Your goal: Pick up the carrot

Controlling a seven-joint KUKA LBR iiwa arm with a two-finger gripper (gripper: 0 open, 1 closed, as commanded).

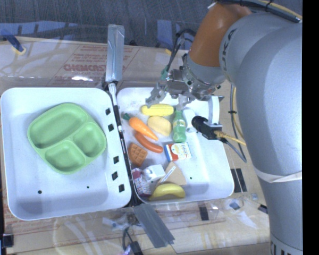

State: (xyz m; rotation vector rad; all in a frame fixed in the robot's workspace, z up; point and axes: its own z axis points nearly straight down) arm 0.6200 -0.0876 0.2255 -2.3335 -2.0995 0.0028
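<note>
So, carrot (pixel 139 127) in rt bin (pixel 219 175), tray (pixel 67 137) left.

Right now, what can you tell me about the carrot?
The carrot is a small orange toy with a green tip at its upper-left end, smooth like plastic. It lies flat and slanted in the right bin, near the bin's left wall. A pale round food sits right beside it, and a reddish sausage lies just below. The tool is above, not holding it.

carrot (pixel 142 127) | orange, green-tipped | lying diagonally | right bin, left side
</note>
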